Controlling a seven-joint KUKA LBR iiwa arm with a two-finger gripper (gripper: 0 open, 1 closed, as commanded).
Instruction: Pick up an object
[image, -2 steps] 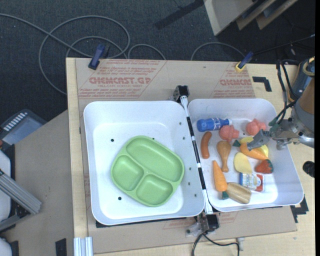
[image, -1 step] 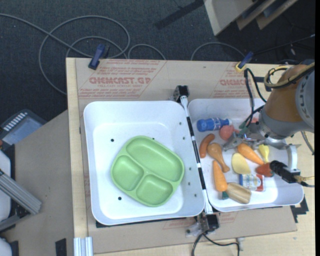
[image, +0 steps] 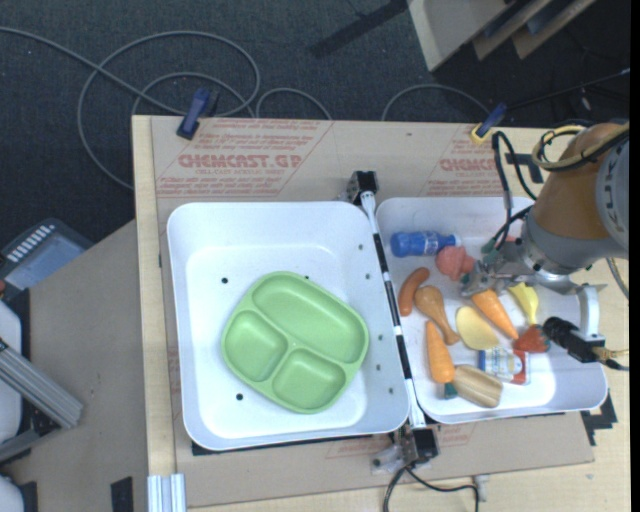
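The right bin holds several toy foods: a blue bottle, a pinkish-red piece, an orange-red sausage, a tan pear-shaped piece, a pale yellow lump, two carrots, a bread roll and a yellow banana. My gripper is low over the back middle of this bin, just right of the pinkish-red piece and above the upper carrot. The wrist hides what is directly beneath it.
The left bin carries a green divided plate. A red piece and a blue-and-white packet lie at the right bin's front right. The arm's orange band hangs over the bin's right rear corner, with cables around it.
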